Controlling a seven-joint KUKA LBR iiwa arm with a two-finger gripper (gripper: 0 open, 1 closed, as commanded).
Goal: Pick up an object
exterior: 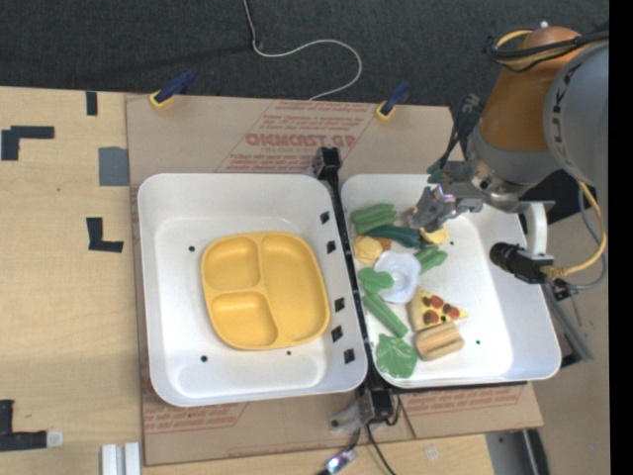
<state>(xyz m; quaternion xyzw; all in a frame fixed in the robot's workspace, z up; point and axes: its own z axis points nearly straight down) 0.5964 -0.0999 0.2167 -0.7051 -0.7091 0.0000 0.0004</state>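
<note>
One end effector [433, 209] low over toy food pile [401, 265], grip state unclear, right bin [514, 334].

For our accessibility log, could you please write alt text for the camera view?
A grey-and-orange arm's gripper hangs over toy food piled in the right bin. The left bin holds a yellow divided plate.

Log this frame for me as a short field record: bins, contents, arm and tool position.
left bin: holds a yellow divided plate
right bin: holds toy food: green pieces, pizza slice, bread roll, white round piece
arm: reaches in from the right
tool: low over the pile at the right bin's far end
grasp: cannot tell
</note>
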